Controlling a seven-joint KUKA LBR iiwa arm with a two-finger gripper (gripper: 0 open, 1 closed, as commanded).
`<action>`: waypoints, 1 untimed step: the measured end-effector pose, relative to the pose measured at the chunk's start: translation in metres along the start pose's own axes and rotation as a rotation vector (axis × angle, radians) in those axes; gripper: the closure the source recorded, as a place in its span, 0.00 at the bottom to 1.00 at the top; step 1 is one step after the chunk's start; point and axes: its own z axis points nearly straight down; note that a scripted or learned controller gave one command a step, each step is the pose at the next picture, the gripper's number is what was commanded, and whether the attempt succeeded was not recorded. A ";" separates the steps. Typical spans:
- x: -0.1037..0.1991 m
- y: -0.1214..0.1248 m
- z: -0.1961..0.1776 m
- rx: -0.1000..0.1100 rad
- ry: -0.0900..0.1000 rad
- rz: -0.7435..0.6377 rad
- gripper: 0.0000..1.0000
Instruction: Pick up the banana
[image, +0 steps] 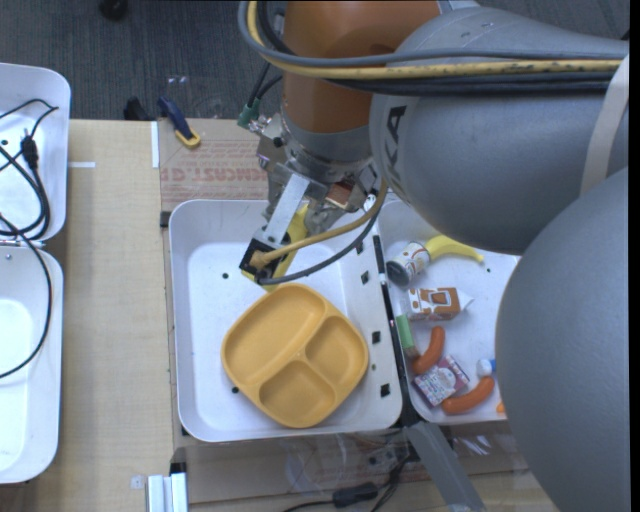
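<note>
Hand (322, 203) sits over the far edge of the left bin (182, 300), tucked under the orange wrist band. Can't tell if it's spread or pressed together, since the wrist hides it from above. Nothing visible in its grip.

Just near of the hand, inside the left bin: a yellow divided plate (295, 365) with three compartments, lying flat and turned at an angle. It fills most of the bin's near half and nothing is on it.

Banana (452, 250) is in the right bin (482, 305), in the far part, right of the hand and across the wall between the bins. It lies flat, curved, with its right end running under the grey arm link. Not in contact with the hand.

Rest of the right bin, going from far to near:
- small can (405, 265) on its side, just beside the banana's left end
- white and brown carton (436, 303), near of the can
- green marker (403, 332) along the bin's left wall
- sausage (428, 350), slanted
- pink packet (440, 380), just beside that sausage
- second sausage (468, 398) at the near edge, partly under the arm

Table (110, 300) is pale wood. A blue and yellow clamp (178, 122) lies on its far side, well apart from the bins. White trays (40, 300) with black cables (25, 170) sit at the left edge.
</note>
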 end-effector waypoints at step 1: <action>0.000 0.000 0.000 0.000 0.000 0.000 0.00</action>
